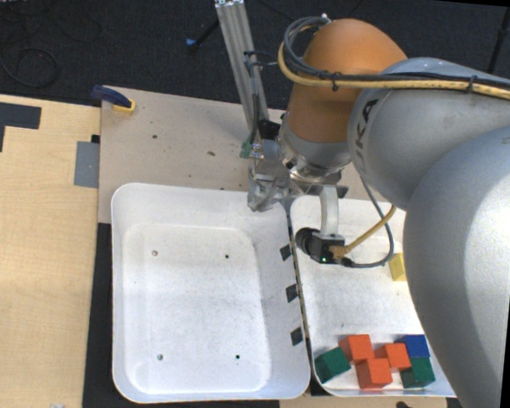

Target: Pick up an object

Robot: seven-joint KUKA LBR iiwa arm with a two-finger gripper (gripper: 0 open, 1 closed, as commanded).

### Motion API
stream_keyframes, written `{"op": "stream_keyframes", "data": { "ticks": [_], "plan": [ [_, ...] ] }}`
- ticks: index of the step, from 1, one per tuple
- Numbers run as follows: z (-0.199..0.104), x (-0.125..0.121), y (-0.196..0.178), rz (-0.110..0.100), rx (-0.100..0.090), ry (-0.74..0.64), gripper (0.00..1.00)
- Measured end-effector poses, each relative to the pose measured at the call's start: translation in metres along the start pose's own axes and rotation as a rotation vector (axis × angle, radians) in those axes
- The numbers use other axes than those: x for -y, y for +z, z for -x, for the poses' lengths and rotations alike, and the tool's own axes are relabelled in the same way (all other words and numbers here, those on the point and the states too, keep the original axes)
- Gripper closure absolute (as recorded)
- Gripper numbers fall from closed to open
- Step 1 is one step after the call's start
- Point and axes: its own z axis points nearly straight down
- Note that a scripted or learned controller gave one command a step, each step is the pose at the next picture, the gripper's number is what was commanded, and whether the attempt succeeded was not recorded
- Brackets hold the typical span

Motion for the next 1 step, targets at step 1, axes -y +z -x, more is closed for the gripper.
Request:
{"op": "stream_keyframes", "data": {
  "ticks": [1],
  "plan": [
    [-0.0006, 0.0011, 0.0004, -0.003, 0.001, -0.004, 0.0]
  ]
}}
